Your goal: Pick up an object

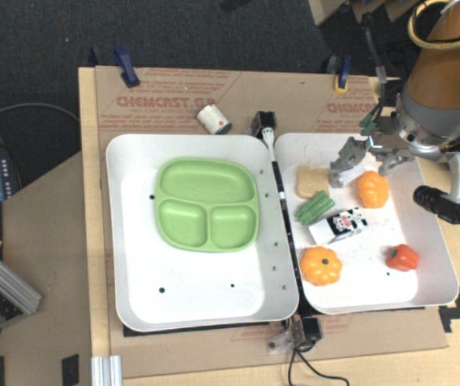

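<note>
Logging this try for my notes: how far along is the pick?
Done: the arm has reached over the right bin. In hand: nothing visibly; the hand hovers by the small orange fruit, which rests on the bin floor. Left: grasping and lifting one object.

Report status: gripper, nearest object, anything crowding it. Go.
Gripper open over the right bin, fingers spread, holding nothing. Orange fruit just below the fingers, not gripped. Tan block and green vegetable close alongside.
</note>
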Available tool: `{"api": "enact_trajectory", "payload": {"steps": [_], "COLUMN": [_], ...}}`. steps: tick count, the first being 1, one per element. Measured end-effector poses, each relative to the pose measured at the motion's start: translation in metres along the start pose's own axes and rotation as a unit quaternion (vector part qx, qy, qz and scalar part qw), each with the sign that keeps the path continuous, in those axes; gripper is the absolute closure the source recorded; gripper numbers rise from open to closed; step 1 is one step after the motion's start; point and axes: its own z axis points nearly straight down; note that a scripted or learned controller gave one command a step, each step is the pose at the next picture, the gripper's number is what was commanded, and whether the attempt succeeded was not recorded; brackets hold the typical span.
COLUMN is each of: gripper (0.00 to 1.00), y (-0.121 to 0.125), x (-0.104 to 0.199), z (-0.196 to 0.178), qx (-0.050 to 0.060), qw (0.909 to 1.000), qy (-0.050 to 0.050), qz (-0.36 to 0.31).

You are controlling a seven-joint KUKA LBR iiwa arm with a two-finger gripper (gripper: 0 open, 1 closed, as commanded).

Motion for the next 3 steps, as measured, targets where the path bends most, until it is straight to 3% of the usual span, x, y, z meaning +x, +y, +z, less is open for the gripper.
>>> {"api": "enact_trajectory", "payload": {"steps": [1,2,3], "gripper": [0.0,1.0,1.0], "y": [-0.031,-0.03,-0.093], "x": [0.028,0.027,0.05], "z": [-0.178,-0.178,-0.126], "qx": [-0.012,-0.004,0.003], "qw": [0.9999,1.0,1.0], "qy": [-0.001,-0.001,0.001], "qz": [-0.002,-0.001,-0.001]}}
